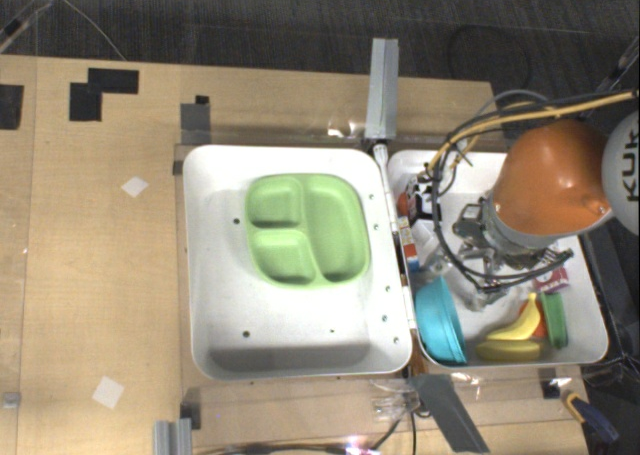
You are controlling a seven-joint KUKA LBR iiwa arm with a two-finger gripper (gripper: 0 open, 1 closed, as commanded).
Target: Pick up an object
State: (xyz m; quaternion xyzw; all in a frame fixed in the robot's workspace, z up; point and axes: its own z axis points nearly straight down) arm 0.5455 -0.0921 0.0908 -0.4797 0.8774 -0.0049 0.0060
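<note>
I am looking down at a wooden bench (100, 273) that is holding two shallow white plastic bins side by side. In the left white bin (215, 323) a light green plastic tray with three sections (305, 228) is lying flat, a bit toward 12 o'clock from the middle. The right white bin (590, 343) is sitting at 3 o'clock from the left one, and their walls are touching along the middle. The grey arm with the orange band (550, 183) is reaching in from 3 o'clock and hanging over the right bin, with black and yellow cables (470, 143) looping around it. The gripper (492, 265) is pointing down under the orange part, and I cannot tell if it is open or closed, because the arm is covering it. At 6 o'clock from the gripper a yellow banana (515, 335) is lying on the bin floor. A round blue plastic bowl (438, 321) is leaning on its side at 9 o'clock from the banana, by the bin's left wall. A green block (554, 321) is sitting at 3 o'clock from the banana, just beside it. Some small red and white things are resting near 10 o'clock in that bin, too hidden for me to name.
</note>
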